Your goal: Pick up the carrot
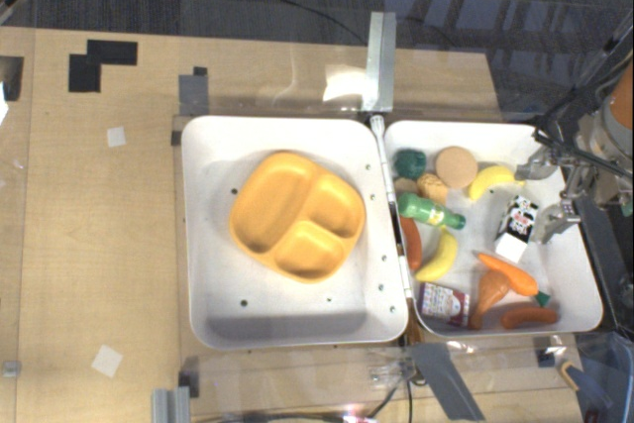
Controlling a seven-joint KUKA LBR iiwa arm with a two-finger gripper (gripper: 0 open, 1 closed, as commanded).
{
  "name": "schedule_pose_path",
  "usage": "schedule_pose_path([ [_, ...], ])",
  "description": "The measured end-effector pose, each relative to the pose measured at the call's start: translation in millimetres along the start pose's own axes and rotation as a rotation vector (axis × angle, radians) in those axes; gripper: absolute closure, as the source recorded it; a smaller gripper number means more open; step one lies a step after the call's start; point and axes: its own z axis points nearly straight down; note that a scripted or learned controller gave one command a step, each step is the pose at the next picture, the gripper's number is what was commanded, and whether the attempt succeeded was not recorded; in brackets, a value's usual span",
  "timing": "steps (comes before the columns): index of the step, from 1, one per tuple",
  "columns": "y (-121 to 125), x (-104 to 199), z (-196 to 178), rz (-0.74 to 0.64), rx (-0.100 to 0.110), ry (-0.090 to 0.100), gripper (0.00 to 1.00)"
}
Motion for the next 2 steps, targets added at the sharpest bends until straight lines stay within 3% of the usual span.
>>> schedule_pose_path([
  [1, 38, 54, 66, 0.049, -0.002, 0.006, 0.0],
  [2, 45, 37, 140, 0.123, 0.005, -0.024, 0.0],
])
